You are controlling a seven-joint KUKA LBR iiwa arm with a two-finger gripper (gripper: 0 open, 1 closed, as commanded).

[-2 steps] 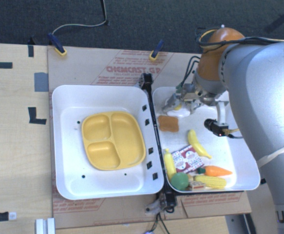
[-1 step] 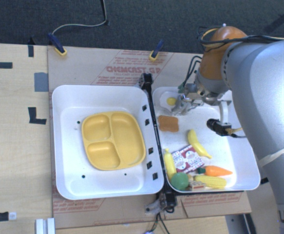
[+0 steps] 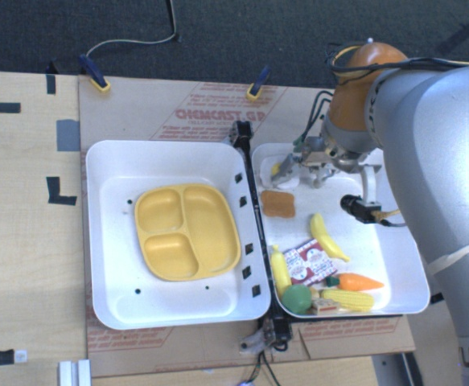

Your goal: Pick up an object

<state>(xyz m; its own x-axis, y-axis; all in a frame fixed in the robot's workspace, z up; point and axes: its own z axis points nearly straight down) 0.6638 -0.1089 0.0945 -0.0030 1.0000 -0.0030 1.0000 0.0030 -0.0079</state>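
The gripper [image 3: 298, 167] sits low in the right bin [image 3: 403, 272]; I cannot tell its state. The brown bread slice [image 3: 278, 204] lies just below-left of it, long axis crosswise.

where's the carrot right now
The carrot lies in the right bin, near its front right corner, just above the corn cob and right of the red-and-white packet.
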